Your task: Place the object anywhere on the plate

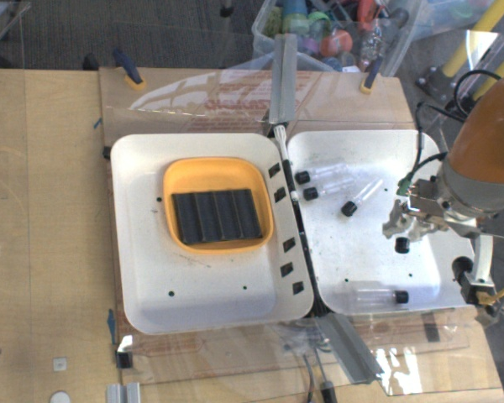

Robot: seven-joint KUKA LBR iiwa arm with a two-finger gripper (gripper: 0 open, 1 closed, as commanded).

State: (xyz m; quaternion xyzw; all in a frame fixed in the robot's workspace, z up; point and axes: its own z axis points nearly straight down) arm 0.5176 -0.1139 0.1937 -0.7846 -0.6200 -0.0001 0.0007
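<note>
Tube (376, 295) w/ black cap lies near edge of right bin (319, 149), long axis left-right, just nearer than pincer (401, 225). Pincer hangs over bin's right side; can't tell its state. Plate (217, 175) sits well left, in left bin.

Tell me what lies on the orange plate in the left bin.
A dark ribbed rectangular block lies on the orange plate, covering most of its floor; whatever is beneath the block is hidden.
</note>
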